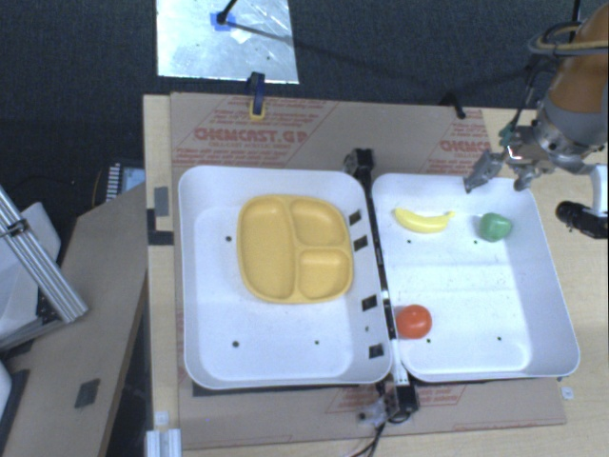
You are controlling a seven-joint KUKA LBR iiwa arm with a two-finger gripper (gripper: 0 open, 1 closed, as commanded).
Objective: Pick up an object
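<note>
A yellow banana (422,219) lies near the back of the right bin (542,336). A green round object (494,227) sits to its right, and an orange-red round fruit (412,321) rests by the bin's left wall near the front. My gripper (499,175) hangs above the right bin's back edge, behind and above the green object, with its two fingers spread and nothing between them. A yellow divided plate (293,248) lies in the left bin (205,341).
Brackets and a black rail (373,255) run along the divider between the bins. A foil sheet (226,27) lies on the dark floor at the back. A cable (419,76) crosses behind the bench. Aluminium framing (33,265) stands at left.
</note>
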